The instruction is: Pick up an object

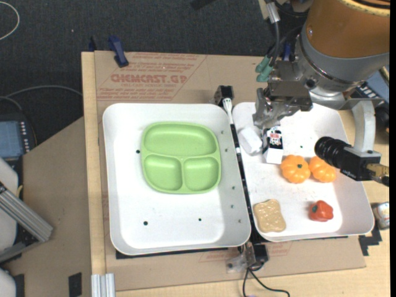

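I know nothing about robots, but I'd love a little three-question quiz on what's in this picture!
1. True or false: the green divided tray lies in the left bin.
2. How many orange pumpkins sit in the right bin?
3. Which item lies nearest the gripper: A) red pepper, B) tan cracker, C) white object?

Key: 1 true; 2 two, side by side; 3 C, by the bin's left wall, just under the gripper.
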Action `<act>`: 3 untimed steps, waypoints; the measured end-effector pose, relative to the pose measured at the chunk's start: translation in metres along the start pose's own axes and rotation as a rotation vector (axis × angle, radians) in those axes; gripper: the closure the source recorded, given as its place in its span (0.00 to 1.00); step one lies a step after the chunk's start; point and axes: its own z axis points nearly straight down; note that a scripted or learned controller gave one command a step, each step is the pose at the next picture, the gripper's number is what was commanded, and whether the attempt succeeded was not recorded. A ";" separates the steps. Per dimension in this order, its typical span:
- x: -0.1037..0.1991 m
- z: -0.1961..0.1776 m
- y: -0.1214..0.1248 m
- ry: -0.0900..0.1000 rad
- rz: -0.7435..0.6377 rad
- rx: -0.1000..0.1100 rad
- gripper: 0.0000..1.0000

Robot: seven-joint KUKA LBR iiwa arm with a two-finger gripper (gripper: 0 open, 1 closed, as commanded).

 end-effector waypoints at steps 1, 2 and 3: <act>0.078 0.015 -0.001 -0.001 -0.005 0.012 1.00; 0.118 0.010 -0.001 0.000 -0.002 0.005 1.00; 0.044 0.048 -0.001 -0.005 0.011 0.014 1.00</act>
